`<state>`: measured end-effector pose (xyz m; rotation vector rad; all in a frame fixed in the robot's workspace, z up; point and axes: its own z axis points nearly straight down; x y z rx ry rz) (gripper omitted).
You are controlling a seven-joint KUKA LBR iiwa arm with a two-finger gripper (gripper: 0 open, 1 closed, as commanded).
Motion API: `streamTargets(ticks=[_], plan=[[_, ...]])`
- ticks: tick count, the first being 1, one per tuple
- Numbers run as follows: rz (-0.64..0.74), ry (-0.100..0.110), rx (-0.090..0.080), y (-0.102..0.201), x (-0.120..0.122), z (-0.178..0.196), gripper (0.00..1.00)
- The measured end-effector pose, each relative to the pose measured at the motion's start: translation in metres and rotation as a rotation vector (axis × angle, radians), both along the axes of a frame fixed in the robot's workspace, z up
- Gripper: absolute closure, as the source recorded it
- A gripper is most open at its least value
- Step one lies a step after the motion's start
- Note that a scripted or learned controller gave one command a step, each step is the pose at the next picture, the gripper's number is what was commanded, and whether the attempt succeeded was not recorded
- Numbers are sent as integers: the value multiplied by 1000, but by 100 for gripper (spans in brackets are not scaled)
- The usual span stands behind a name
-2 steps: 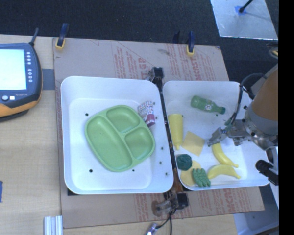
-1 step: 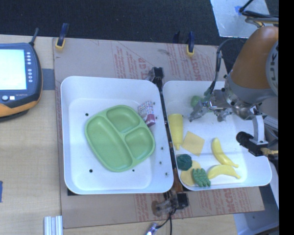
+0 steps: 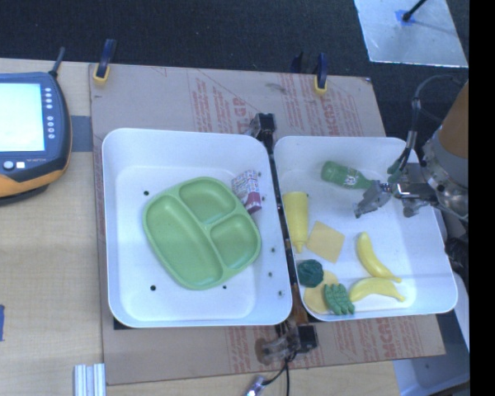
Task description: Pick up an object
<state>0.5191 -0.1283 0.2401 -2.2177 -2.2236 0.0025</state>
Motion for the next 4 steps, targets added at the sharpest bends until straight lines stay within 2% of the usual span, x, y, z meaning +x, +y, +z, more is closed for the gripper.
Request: streamTargets(ticks=[1,2,3,4], plan=[[2,4,0,-33,-1,-67,0],[3,3,1,-39,-28,-136,0],[7,4,0,-40,-27,-126,100],[7,4,0,-40,-28,-126,0]])
